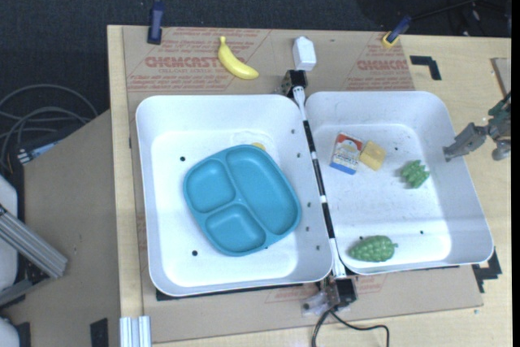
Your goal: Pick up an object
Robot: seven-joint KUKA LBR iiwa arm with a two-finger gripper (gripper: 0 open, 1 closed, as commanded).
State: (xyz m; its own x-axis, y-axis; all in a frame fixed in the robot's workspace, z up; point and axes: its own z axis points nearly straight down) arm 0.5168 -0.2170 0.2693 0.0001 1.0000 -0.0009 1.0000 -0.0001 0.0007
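Gripper (465, 140) is hanging over the right bin's (455, 215) right rim, carrying nothing; cannot tell how it is set. Candidates are lying loose in that bin: box (346, 153), yellow block (373, 155), small greens (414, 173) nearest, grapes (373, 249). Left bin is holding a blue tray (240, 199).

red "CHEMCAST" print on cardboard (183, 65), both sides
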